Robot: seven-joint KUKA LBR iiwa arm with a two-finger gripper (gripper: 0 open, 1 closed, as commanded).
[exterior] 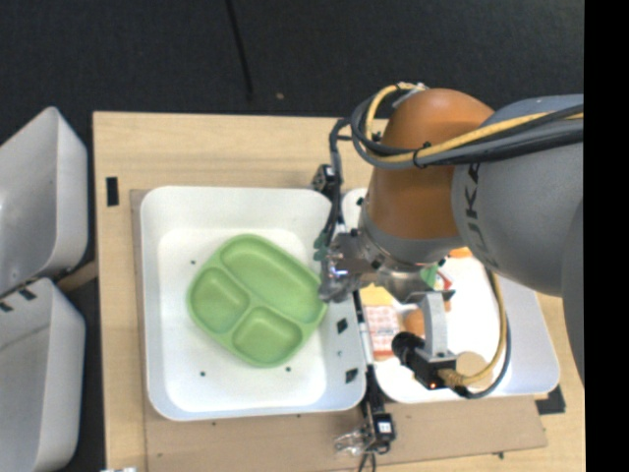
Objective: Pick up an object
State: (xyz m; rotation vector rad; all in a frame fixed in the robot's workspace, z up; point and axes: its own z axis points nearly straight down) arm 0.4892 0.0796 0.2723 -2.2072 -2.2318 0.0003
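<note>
On my feed the arm (521, 195) comes in from the right and bends down over the strip where the two bins meet. Its orange band (423, 180) bulks large above the near wall of the right bin (526, 367), and the grey link behind it runs off toward the right edge. The wrist points steeply down, and the head is tipped a little toward the left bin (157, 264).

The fingers (332, 271) sit low at the inner right side of the left bin, right at the rim of the green plate (251, 298). From this slant they appear to meet that rim. I cannot tell how far apart they stand, or whether they have hold of anything, because the wrist body covers most of them.

The green plate is a rounded tray with three compartments. It lies flat on the floor of the left bin, turned at an angle, with its right edge under the tool.

In the right bin, an orange-and-white packet (378, 315) lies just beside the dividing wall, partly hidden by the wrist. Both bins rest on the pale wooden worktop (197, 146).
</note>
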